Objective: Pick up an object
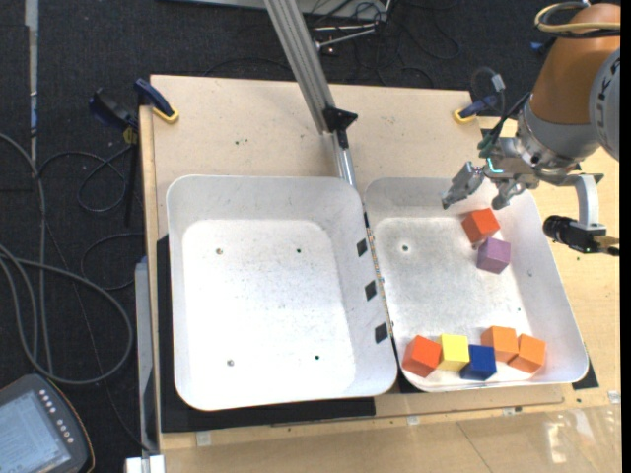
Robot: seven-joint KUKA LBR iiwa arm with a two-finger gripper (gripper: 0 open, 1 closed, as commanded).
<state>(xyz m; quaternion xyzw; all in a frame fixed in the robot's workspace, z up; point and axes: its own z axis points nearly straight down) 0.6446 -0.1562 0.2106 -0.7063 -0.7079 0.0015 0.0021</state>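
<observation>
- Left of the purple cube (493,254), the left bin (197,264) lies.
- Above-left of that cube sits an orange cube (480,225).
- Just above it, my gripper (480,193) hovers, fingers apart, holding nothing.

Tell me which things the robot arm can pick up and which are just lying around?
For the job:
gripper, open above the right bin
orange block just under it
purple block
blocks along the front wall: red-orange block, yellow block, blue block, two orange blocks

Just lying about:
left bin
blue clamps
grey pole
cables
</observation>
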